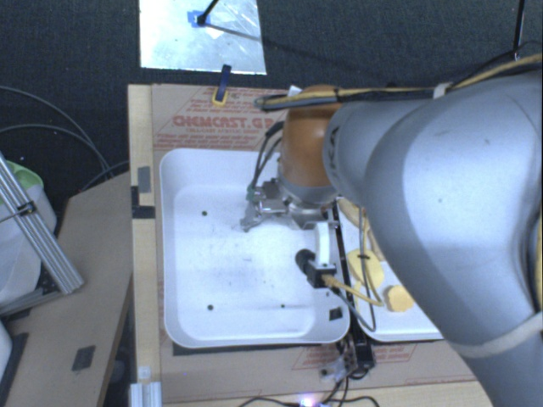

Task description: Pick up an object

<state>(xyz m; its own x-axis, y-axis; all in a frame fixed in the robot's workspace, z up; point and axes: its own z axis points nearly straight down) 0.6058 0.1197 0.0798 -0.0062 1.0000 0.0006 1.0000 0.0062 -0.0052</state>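
I am hovering my gripper (252, 210) over the left bin (182, 253), above its middle, and I cannot tell how wide it stands. 1 yellow object (399, 298) is lying past that bin's right rim, beside its near corner.

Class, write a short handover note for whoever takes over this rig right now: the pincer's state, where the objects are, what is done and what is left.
Pincer: low over the back of the left bin; open or shut cannot be told, and no object is seen in it.
Objects: a pale yellow object and a yellow lump lie in the right bin, mostly hidden under the arm. The left bin's floor shows small dark specks.
Done: no pick-up confirmed.
Left: probably move to the right bin, grasp one object and lift it.
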